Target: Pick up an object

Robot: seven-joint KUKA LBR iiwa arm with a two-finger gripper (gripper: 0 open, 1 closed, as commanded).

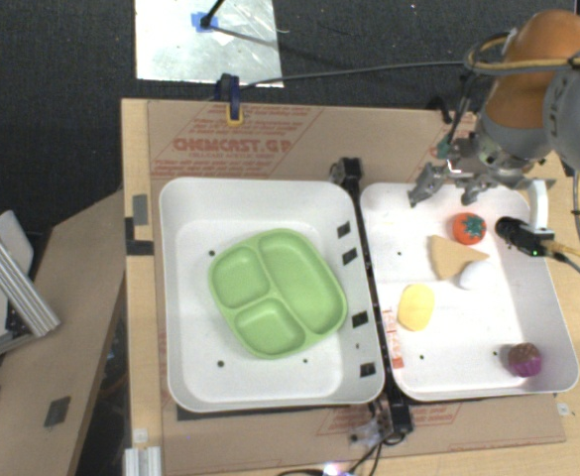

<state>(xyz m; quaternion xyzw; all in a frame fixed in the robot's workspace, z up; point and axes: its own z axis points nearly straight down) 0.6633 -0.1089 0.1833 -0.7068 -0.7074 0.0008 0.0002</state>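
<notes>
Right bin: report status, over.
Gripper open, holding nothing, above right bin far edge. Tomato nearest it, untouched. Wedge, yellow piece, purple piece lie apart. Path unobstructed.

black backdrop (52,48) | cardboard bench top (270,132) | foil sheet (205,28)

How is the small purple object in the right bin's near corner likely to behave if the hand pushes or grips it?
The purple object looks rounded, so it would probably roll when nudged. It sits close to the right bin's wall, which may crowd a grasp. It seems small and light.

Red tomato (469,228), tan wedge (452,256), yellow piece (416,306) and purple item (524,358) lie apart in the right bin (557,335).
</notes>
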